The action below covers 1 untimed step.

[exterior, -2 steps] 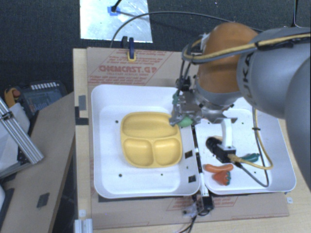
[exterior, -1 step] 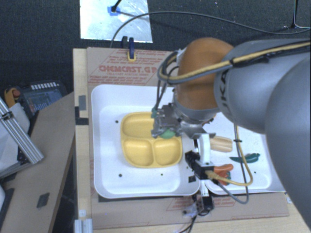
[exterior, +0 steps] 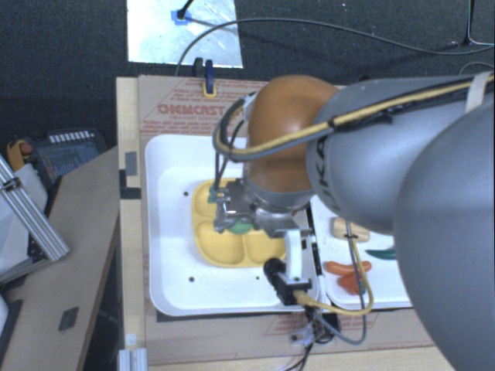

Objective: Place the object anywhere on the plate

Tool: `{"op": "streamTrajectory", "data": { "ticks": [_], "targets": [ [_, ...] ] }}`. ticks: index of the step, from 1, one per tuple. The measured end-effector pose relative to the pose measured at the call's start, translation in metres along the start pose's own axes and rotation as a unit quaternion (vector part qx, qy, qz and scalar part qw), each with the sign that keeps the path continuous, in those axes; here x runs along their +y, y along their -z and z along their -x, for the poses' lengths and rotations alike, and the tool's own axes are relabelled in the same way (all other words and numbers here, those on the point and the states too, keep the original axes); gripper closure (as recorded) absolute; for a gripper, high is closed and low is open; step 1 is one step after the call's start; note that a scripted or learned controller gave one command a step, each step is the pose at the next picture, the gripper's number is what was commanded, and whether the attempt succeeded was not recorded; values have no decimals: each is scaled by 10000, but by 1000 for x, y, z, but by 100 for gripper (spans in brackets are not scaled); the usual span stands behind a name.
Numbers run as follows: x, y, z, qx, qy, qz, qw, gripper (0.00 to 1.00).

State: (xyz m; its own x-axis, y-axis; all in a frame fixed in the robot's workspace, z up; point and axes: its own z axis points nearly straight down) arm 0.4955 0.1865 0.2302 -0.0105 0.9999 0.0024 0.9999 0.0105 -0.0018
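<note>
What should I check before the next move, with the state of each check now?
1. Yellow plate lies in the left bin: ok.
2. Gripper is over the plate: ok.
3. Green object at the gripper is held: cannot tell.
4. Green object rests on the plate: cannot tell.
5. Orange object lies in the right bin, away from the gripper: ok.
</note>
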Motion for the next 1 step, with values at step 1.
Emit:
{"op": "streamTrajectory", "data": {
  "ticks": [1],
  "targets": [
    [1,0,3,-9,-36,7,10000,0]
  ]
}}
